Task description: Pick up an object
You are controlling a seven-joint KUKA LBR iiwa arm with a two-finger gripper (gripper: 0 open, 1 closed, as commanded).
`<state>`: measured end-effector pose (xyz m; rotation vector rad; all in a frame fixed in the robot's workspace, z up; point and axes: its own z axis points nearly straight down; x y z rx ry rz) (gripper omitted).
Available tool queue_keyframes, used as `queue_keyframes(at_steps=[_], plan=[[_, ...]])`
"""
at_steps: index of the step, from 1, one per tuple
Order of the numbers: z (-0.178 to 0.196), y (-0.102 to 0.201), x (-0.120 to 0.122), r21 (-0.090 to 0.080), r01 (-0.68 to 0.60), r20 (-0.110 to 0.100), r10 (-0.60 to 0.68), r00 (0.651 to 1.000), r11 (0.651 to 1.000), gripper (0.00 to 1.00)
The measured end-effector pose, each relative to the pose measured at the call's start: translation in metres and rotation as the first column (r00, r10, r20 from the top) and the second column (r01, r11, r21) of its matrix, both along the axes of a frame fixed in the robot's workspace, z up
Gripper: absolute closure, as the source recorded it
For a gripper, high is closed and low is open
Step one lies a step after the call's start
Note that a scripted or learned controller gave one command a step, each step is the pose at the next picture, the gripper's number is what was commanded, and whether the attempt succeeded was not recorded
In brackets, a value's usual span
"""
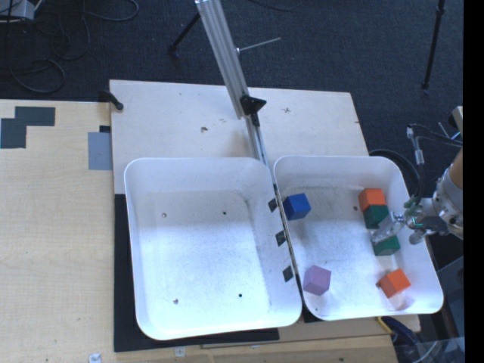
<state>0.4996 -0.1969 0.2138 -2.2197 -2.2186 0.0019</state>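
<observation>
Camera view: your gripper (395, 229) sits over the right bin (340, 165), close to its 3 o'clock wall, arm coming in from 3 o'clock. You cannot tell the jaw state; the metal tip blurs into the blocks under it, so don't count anything as held.

6 blocks in that bin. The nearest candidates are 2 green ones: the upper green block (376, 216) just at 11 o'clock of the tip, touching the orange block (371, 198) above it, and the lower green block (387, 245) just at 6 o'clock of the tip. The other orange block (394, 282) lies further toward 6 o'clock, near the bin's corner. The blue block (296, 206) and purple block (317, 280) are well apart, over toward 9 o'clock near the divider.

My read: the tip is between the 2 greens, so a close here risks a glancing pinch. Pick 1. The lower green looks cleaner, nothing touching it. Centre over it, square the jaws to its faces, descend fully, then close. Watch the 3 o'clock wall for finger clearance. Verify the block rises with the tip before calling it done.

The left bin (151, 203) isn't involved.
</observation>
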Motion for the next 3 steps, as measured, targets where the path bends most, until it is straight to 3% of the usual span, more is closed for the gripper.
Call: queue_keyframes(at_steps=[1, 2, 3], plan=[[-0.104, -0.011, 0.062, -0.002, 0.000, 0.003, 0.000, 1.000, 1.000, 0.00], [-0.121, -0.002, 0.166, 0.005, -0.004, -0.023, 0.004, 1.000, 1.000, 0.00], [-0.110, -0.001, 0.166, 0.002, -0.008, -0.020, 0.008, 1.000, 1.000, 1.00]])
